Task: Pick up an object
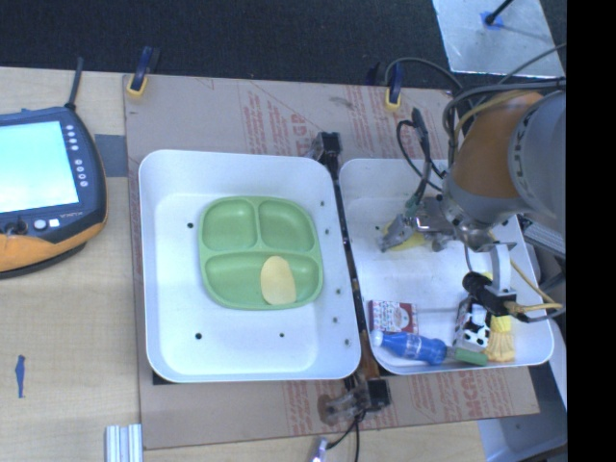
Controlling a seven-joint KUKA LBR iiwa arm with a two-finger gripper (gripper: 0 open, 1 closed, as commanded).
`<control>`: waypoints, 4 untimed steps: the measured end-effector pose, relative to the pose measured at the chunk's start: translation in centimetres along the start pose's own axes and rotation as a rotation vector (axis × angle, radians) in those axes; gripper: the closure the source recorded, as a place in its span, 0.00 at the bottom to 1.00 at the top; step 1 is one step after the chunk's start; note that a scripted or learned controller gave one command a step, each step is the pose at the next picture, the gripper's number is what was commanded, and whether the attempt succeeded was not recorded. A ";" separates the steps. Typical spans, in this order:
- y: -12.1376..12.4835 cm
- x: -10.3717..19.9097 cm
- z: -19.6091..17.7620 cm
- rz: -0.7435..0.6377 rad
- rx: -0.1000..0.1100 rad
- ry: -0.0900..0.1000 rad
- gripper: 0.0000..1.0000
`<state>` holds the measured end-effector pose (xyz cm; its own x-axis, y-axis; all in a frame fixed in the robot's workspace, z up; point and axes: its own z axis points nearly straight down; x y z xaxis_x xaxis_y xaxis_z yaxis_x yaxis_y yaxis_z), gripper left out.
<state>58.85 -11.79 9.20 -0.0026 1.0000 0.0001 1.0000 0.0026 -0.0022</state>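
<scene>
Down at the near edge of the right shallow white bin [385, 173], clutter crowds the rim: a blue plastic bottle [409, 346] lying flat, a small red-and-white printed packet [392, 314] just behind it, its writing too small to read, and a black-and-white spotted toy [474, 333] beside a yellow brush-like item [500, 338] in the near right corner. Little spare room along that edge. Mid-bin, bare white floor opens up on the left side. Further back, the grey arm with its orange band [491, 152] hangs over the bin's far right part, and the gripper [414, 231] is low over a small yellowish object [412, 242]; whether the fingers are spread or closed I cannot tell. Across the divide, the left white bin [164, 345] holds a green sectioned plastic plate [226, 248] with a pale yellow oval piece [278, 280] in its near compartment, wide bare margins around it. On the tabletop [58, 354] far left, a handheld control pendant [43, 186] with a lit screen.
</scene>
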 end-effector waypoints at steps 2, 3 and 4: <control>6.6 -4.4 0.0 -0.001 0.007 0.002 0.00; 6.6 -2.9 0.0 0.000 0.007 0.002 0.00; 6.8 -1.8 -2.1 -0.002 0.001 0.001 0.00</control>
<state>65.62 -13.62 11.29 -0.0044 1.0000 0.0007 1.0000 0.0044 -0.0027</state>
